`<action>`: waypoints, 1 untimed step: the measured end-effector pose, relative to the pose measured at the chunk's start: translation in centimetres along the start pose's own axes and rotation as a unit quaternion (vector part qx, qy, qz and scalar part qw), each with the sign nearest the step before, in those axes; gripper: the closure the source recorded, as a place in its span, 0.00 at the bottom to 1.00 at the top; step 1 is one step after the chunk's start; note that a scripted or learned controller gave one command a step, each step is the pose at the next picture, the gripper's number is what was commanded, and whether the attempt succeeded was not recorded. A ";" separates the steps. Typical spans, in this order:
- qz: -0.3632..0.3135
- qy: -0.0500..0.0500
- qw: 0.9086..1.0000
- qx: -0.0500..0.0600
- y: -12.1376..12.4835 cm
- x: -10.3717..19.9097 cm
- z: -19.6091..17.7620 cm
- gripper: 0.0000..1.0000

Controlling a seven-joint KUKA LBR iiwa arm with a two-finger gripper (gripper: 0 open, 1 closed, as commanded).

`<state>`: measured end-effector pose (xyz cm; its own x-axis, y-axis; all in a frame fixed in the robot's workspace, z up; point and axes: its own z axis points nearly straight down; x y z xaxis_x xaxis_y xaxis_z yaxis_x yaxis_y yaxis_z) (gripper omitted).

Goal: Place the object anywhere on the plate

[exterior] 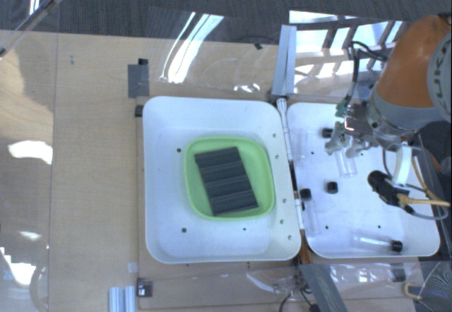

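Green plate [263,162] is sitting square in the middle of the left bin [159,183], rounded at its corners. Dark grey block [225,181], ribbed across its top, is lying flat on the plate, tilted a little off the plate's edges and covering most of its floor. The block is touching nothing but the plate.

White right bin [321,236] is lying just beside the left one, their rims meeting along a narrow seam. Small black bits are dotting its floor: one [330,187] near the middle, one [305,194] close to the seam. A clear tube with a dark cap [374,240] is lying near the bin's lower edge.

Grey arm [402,109] with its orange band [417,60] is reaching in from the right and hanging over the upper part of the right bin. The hand [348,153] is pointing down above that bin, well apart from the plate and the block. Its fingers are pale and clear against the white floor; how far apart they are standing cannot be told, and nothing can be made out between them. Black and yellow cabling [395,190] is trailing off the wrist toward the right.

Pale wood surface [85,162] is carrying both bins, with window glare lying across its upper part. A grey bracket [138,79] is standing near the left bin's upper corner.
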<state>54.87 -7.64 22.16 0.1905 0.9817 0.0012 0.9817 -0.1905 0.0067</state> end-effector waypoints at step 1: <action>-0.018 0.000 1.000 0.002 -6.2 6.6 3.7 1.00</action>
<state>50.05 0.03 18.41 0.1543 0.9880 0.0010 0.9880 -0.1543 0.0019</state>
